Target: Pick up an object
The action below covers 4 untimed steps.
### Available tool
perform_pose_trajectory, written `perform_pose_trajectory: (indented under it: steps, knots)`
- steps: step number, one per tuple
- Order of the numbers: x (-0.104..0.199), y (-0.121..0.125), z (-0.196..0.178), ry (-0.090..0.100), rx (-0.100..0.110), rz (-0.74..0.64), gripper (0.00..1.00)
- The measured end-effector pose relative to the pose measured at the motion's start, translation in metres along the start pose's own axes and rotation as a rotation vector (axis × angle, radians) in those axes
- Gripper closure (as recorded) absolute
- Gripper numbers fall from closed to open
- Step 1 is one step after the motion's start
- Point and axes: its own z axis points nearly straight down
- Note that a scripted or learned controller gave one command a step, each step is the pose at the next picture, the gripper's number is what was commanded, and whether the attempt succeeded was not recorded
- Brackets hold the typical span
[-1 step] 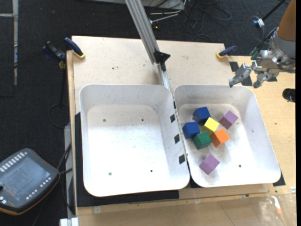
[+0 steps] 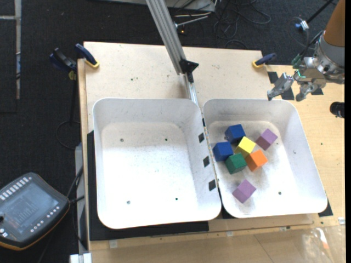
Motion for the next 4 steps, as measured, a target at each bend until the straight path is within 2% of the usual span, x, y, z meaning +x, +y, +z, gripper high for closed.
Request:
perform_pose_trajectory:
  steps: [1, 3, 4]
  knots:
    - [-0.007, -0.005, 0.059, 0.001, 0.005, 0.005, 0.00]
    - [-0.001, -0.012, 0.176, 0.002, 0.005, 0.003, 0.00]
    - [-0.002, -0.010, 0.161, -0.001, -0.004, 0.003, 1.00]
